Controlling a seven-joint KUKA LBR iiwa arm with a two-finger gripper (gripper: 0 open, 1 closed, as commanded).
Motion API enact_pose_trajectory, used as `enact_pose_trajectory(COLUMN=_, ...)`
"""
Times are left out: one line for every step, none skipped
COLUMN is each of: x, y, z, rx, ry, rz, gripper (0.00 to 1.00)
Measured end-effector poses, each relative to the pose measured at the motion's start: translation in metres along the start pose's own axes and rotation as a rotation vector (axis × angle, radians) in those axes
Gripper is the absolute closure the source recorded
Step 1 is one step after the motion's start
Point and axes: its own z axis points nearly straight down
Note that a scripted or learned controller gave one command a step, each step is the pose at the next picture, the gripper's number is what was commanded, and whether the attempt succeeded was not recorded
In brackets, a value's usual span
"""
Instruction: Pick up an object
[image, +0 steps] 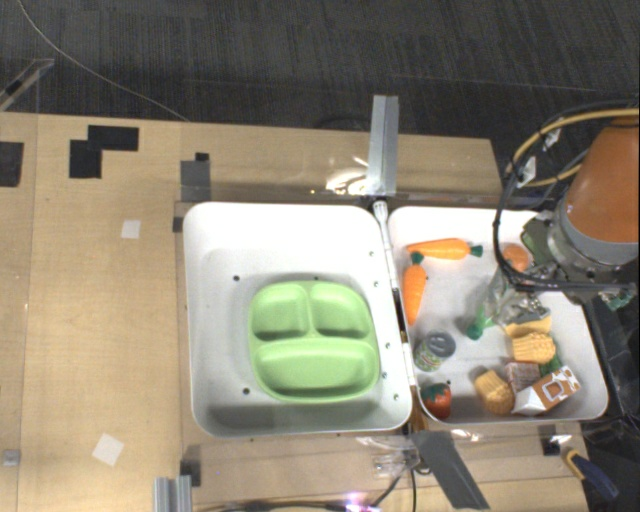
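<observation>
Your end effector (508, 298) is down in the right bin (592, 352) among the toy foods, beside a small green piece (476, 325) and above the corn cob (531, 347); you cannot tell its finger state; nothing looks lifted, so the pick remains undone; the green tray (314, 340) sits in the left bin (215, 300).

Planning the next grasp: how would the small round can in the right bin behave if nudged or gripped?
The can seems to stand upright, lid up, so it probably slides rather than rolls. Its round wall may slip between fingers. The carrot lies near, so a nudge could bump it.
</observation>
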Motion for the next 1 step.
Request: enact_pose_trajectory(x=-0.0394, y=0.0629, z=-0.0507, rx=-0.001, ry=-0.002, rz=0.245, gripper=1.00)
